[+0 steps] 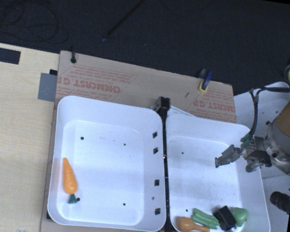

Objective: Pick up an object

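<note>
Nothing is picked up yet, as far as the view shows. The likeliest targets lie in a small cluster at the five o'clock corner of the right bin (pixel 207 133): a black block (pixel 225 218) resting partly on a green pod-like toy (pixel 205 218), a rounder green piece (pixel 239 214) just beside the block at its two o'clock, and an orange pear-shaped toy (pixel 191 225) touching the pod's lower end. All sit on the bin floor, untouched. In the left bin (pixel 107 112), a toy carrot (pixel 69 176) lies near the eight o'clock edge, well apart from the arm.

The pincer (pixel 231 156) hangs over the right bin's three o'clock side, above and clear of the cluster. Its fingers look spread apart with nothing between them. Descent, closing and lift all appear left to do.
</note>
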`<state>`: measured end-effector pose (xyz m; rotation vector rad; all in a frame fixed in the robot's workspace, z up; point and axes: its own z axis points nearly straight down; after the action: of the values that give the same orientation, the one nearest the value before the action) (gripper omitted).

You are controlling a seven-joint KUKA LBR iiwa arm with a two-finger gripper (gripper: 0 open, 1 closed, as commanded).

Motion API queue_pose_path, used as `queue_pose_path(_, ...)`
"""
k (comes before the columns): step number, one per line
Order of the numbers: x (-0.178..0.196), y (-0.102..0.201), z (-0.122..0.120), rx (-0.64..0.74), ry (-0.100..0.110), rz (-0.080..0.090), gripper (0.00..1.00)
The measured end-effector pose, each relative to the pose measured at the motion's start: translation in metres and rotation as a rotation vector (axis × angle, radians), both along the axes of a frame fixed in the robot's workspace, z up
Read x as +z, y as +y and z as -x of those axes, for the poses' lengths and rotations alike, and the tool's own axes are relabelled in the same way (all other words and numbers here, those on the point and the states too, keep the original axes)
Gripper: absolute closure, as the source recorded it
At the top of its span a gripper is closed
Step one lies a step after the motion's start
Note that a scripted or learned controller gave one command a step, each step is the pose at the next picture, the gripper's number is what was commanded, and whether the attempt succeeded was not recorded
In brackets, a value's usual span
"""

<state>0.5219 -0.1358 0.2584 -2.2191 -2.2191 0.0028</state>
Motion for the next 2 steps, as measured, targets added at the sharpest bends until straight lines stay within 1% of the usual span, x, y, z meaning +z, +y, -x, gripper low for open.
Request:
queue_pose_path(1,0.108,-0.043,-0.039,-0.001,-0.015,0.007,0.0)
queue_pose_path(2,0.29,-0.076,0.049,-0.004,-0.02,0.008,0.0)
